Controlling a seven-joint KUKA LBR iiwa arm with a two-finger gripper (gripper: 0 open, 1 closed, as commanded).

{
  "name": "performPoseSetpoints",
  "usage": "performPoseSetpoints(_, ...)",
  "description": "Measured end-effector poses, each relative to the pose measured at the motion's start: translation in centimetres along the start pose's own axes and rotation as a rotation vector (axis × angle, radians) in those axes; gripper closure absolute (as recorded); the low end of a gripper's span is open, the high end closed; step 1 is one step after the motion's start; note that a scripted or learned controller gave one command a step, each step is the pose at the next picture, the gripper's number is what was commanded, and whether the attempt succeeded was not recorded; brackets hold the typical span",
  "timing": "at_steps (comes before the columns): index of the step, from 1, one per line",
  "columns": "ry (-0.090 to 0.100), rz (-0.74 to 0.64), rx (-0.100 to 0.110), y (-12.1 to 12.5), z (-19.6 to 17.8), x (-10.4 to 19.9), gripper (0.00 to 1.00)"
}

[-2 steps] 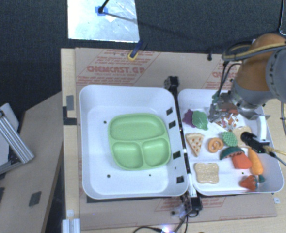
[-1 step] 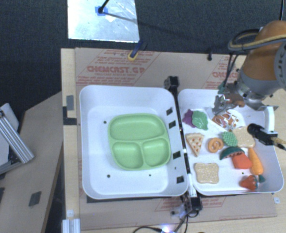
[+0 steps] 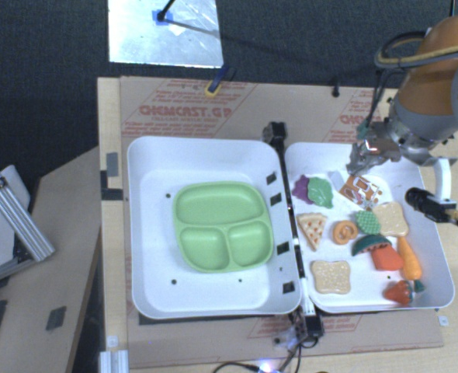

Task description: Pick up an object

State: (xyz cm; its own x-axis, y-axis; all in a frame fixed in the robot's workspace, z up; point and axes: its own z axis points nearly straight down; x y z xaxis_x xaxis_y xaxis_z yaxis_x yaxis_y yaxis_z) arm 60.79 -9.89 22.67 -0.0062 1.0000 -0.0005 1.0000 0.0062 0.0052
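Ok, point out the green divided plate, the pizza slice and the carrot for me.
green divided plate [image 3: 223,200]: camera view, on its upper compartment.
pizza slice [image 3: 313,229]: camera view, middle of the wedge.
carrot [image 3: 410,259]: camera view, middle of the orange body.

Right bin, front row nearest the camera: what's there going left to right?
Toast slice → red tomato-like piece. One row back, same direction: pizza wedge → orange ring → carrot. The pieces between the ring and the carrot overlap, so they are left out.
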Motion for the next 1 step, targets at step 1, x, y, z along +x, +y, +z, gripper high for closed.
performPoseSetpoints(1, 0.002, -0.003, 0.004, -1.15, -0.88, 5.49, 1.00)
